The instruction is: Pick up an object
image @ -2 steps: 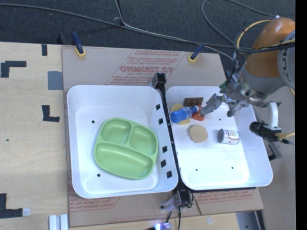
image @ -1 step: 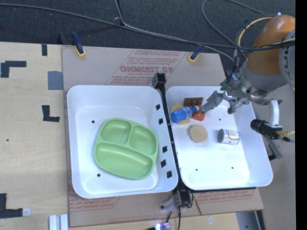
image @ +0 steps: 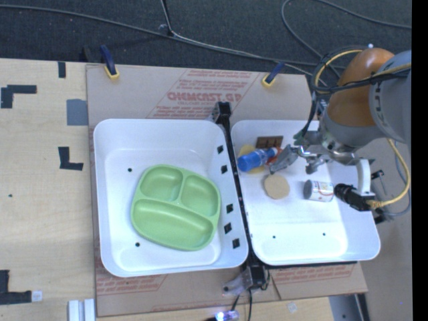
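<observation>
End effector (image: 299, 158) over right bin (image: 361, 236), upper right of frame, beside blue bottle (image: 256, 158) and tan disc (image: 276, 187). Finger state: can't tell. Green plate (image: 176, 206) in left bin (image: 110, 179).

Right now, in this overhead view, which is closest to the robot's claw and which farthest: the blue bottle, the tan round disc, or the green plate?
Measured from the gripper over the right bin:
1. Tan round disc, just below and left of it, right bin.
2. Blue bottle, to its left by the divider; nearly as close, so a narrow call.
3. Green plate, clearly farthest, in the left bin.
</observation>
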